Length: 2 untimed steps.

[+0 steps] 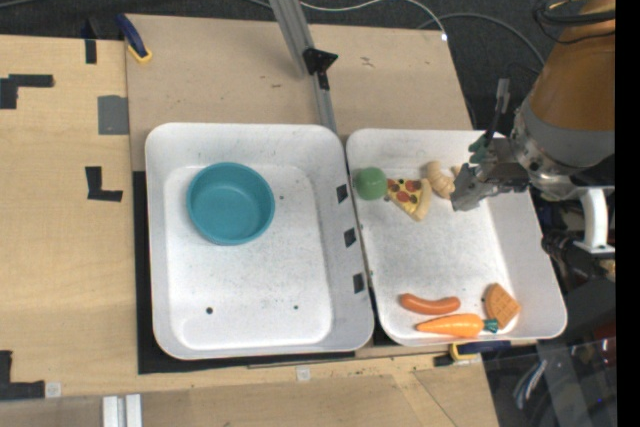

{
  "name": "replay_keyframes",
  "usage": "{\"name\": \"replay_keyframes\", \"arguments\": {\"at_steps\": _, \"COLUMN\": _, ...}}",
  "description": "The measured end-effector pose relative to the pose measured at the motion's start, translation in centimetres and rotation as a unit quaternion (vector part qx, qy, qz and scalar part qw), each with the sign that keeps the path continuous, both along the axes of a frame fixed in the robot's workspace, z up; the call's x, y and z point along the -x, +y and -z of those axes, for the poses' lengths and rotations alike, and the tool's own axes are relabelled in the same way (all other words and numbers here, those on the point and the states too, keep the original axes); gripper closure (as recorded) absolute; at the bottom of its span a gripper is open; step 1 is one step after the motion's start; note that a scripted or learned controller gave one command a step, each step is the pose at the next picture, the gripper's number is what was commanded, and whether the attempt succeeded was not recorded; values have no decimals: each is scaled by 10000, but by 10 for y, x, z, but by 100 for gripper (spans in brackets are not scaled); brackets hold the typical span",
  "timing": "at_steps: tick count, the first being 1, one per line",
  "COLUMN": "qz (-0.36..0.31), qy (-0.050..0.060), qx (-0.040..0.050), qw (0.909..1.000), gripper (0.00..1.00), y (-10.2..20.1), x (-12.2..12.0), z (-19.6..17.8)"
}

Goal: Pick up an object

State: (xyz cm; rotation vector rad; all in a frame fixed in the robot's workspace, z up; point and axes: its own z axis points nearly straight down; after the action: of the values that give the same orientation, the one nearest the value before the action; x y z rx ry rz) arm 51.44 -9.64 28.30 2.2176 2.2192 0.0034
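Several toys are lying in the right bin (520, 245); gripper (466, 193) is hovering beside the pizza slice (405, 194), finger state indiscernible.

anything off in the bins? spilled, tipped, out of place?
Nothing stands out. The round teal plastic bowl sits upright in the left white bin. In the right white bin, the small green ball, pizza-slice toy, orange sausage toy and orange carrot toy all lie inside the rim.

Arm (585, 85) cropped at right edge
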Motion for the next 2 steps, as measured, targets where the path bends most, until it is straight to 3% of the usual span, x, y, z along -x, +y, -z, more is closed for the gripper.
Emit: {"name": "replay_keyframes", "arguments": {"at_steps": 2, "qz": -28, "qy": 37, "qx": -11, "qw": 10000, "gripper": 100, "y": 110, "x": -10, "z": 8}}
